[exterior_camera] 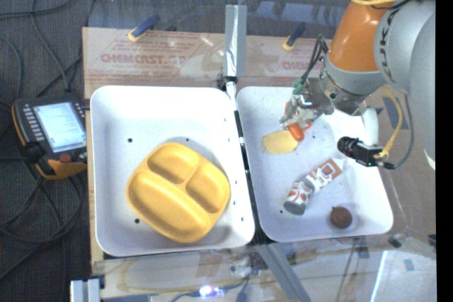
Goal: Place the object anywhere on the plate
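2 bins: I see my gripper [298,121] in the right bin [368,223], fingers clamped on an orange piece [295,131], plate [179,191] left.

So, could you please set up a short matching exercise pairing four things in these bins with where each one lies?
Things:
1. yellow divided plate
2. orange object
3. brown round object
4. wrapped tube

Places:
A. near front corner of the right bin
B. at the gripper, far part of the right bin
C. left bin
D. middle of the right bin, lying at a slant

Pairs: 1-C, 2-B, 3-A, 4-D
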Controlling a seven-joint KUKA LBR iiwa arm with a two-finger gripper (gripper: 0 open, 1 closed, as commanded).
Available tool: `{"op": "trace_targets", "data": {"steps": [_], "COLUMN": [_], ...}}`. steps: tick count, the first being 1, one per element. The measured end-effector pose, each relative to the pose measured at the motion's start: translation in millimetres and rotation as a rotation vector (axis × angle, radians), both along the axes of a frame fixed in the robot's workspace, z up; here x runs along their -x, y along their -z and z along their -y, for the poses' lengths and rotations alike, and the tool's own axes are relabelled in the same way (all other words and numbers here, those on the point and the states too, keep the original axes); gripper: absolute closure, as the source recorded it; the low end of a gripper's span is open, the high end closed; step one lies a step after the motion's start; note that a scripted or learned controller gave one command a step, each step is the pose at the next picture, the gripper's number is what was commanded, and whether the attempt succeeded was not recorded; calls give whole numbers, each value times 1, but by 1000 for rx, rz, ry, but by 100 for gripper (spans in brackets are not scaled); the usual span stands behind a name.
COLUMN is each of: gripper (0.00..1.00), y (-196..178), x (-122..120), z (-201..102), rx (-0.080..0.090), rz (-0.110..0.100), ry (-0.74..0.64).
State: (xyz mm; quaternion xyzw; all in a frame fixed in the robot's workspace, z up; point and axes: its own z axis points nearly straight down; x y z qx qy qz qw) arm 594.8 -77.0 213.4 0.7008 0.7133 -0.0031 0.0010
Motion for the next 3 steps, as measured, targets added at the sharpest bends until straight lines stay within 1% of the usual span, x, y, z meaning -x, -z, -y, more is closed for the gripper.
{"op": "trace_targets", "data": {"steps": [1,2,3], "gripper": [100,100,0], "y": [31,22,22], "x": [49,107,107], "z": [-106,-156,-156], "rx": [-5,-5,-5], "rz": [-2,-3,-3], "ry": [-32,-71,-70]}}
